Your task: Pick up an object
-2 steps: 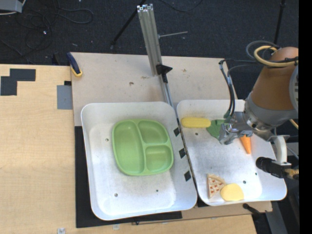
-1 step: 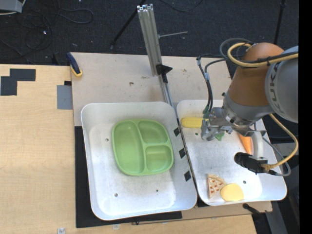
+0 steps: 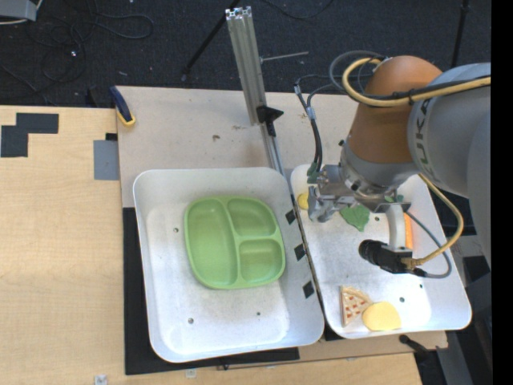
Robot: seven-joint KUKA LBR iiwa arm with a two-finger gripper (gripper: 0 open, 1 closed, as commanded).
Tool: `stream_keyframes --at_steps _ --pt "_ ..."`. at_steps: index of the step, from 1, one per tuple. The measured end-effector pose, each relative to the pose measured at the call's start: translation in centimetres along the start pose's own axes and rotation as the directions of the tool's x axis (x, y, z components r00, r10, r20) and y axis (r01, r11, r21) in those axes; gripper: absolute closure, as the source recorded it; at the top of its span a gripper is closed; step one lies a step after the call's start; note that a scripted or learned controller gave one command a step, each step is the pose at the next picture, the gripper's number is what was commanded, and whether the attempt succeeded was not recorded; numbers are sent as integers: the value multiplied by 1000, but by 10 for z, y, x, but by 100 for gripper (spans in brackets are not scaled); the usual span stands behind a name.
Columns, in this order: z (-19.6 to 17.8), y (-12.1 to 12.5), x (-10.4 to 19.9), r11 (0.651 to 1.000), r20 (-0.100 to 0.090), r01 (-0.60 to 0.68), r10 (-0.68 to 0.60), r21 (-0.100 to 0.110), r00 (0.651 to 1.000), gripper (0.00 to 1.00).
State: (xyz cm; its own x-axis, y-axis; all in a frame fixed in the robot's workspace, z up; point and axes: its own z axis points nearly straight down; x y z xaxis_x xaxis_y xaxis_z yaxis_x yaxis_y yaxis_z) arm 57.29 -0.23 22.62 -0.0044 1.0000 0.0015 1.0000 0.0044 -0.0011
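Right, camera view: claw [image 3: 325,203] sits low in the right bin [image 3: 449,311], at its upper left, w/ a green leafy piece [image 3: 353,215] just beside it and something yellow [image 3: 303,201] at the bin wall. Can't tell if it's released or clenched. Pizza slice [image 3: 353,303] & yellow round item [image 3: 381,317] lie well apart, near the front. Left bin [image 3: 160,311] has a green tray [image 3: 235,241]. Best bet, imo: centre over the green piece, clear of the wall, then squeeze.
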Motion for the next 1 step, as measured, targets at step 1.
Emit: stream_keyframes --at_steps 1 --pt "9 12 45 1000 1 -1 1 1 1000 100"
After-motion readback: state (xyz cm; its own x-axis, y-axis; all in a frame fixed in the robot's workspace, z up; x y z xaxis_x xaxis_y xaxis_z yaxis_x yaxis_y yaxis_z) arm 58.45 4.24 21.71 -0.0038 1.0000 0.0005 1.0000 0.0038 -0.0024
